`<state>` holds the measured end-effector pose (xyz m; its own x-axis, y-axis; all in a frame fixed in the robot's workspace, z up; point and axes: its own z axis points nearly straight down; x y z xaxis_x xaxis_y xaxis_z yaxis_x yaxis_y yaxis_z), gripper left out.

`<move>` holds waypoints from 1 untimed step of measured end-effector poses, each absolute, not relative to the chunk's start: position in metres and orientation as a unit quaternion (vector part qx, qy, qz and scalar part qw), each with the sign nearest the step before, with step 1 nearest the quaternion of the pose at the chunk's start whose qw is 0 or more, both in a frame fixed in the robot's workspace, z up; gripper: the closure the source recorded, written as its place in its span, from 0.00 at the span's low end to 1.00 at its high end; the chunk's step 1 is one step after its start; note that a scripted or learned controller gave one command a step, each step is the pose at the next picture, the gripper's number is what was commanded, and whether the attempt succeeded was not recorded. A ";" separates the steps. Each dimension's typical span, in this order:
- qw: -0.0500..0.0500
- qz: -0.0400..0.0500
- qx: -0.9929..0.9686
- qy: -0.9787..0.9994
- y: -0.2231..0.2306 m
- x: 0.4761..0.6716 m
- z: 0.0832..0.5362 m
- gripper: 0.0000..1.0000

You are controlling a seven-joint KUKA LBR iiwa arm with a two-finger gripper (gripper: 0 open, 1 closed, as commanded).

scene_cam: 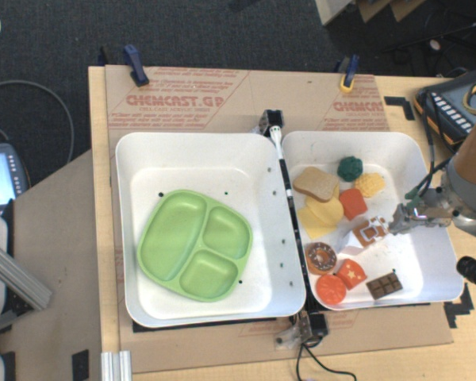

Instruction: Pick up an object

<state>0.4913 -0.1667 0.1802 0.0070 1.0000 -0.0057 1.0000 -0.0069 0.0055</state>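
Two shallow white bins side by side on the bench. The left bin (135, 213) holds a green divided plate (195, 245), lying flat with three compartments. The right bin (428, 248) holds a cluster of toy foods: a dark green piece (350, 167) at the top, a yellow corn-like piece (371, 184) just beside it, a slice of bread (316, 185), a pale yellow wedge (320, 215) below the bread, a red block (352, 203), a brown-and-white waffle-like piece (370, 232), a doughnut (321, 255), a red piece with pale spots (351, 274), an orange round piece (331, 290) and a chocolate bar (383, 284). The arm (468, 185) enters from the right edge; its gripper (403, 217) sits low over the right bin, right of the food cluster. The waffle-like piece lies just to the left of and slightly below the fingertips, near them but not between them; nothing is seen clamped; whether the fingers stand apart or together cannot be told at this angle. The red block lies up and to the left of the gripper, apart from it; the chocolate bar lies below it, well apart.
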 end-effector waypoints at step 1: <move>0.001 0.003 0.704 0.710 -0.094 0.529 0.111 1.00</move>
<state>0.5292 -0.0939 0.1107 -0.0075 1.0000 0.0039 1.0000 0.0075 0.0054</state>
